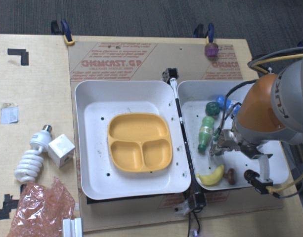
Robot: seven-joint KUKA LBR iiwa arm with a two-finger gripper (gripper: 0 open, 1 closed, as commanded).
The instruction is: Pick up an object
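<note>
Claw [216,148], grip state unclear, beside green bottle [205,132] near right bin [191,90] left wall

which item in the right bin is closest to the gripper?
The green bottle, lying just beside the gripper. The banana and the small brown piece sit nearer the bin's front wall; the dark green and blue objects lie toward the back.

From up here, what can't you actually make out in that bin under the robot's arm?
- Gripper: seen from above, its fingers are too small and dark to tell apart.
- Blue thing: partly covered by the arm, so it cannot be named.
- Right bin: its far right side lies under the arm.
- Small brown thing beside the banana: too small to identify.
</note>
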